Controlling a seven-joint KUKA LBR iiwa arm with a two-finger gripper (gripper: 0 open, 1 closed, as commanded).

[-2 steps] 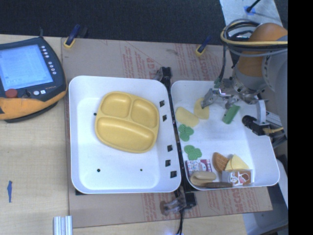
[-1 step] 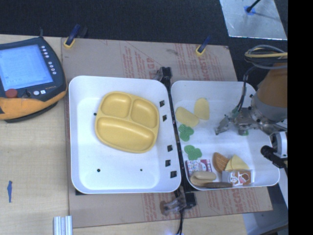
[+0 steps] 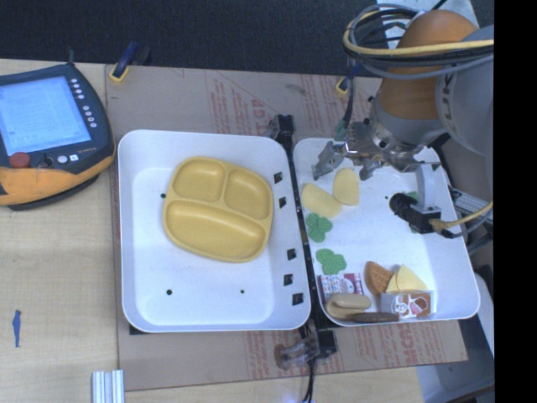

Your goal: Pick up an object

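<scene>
My gripper hangs over the back left part of the right bin, open, its two grey fingers spread apart. A pale yellow piece lies just in front of and between the fingertips, on the bin floor, not gripped. A second pale yellow piece lies beside it to the left. Along the bin's left side lie two green leafy pieces. At the front sit a bun, an orange waffle piece, a yellow wedge and a small carton.
The left bin holds a yellow divided plate. A teach pendant lies on the bench at far left. A black part with cable from the arm hangs over the right bin's right side.
</scene>
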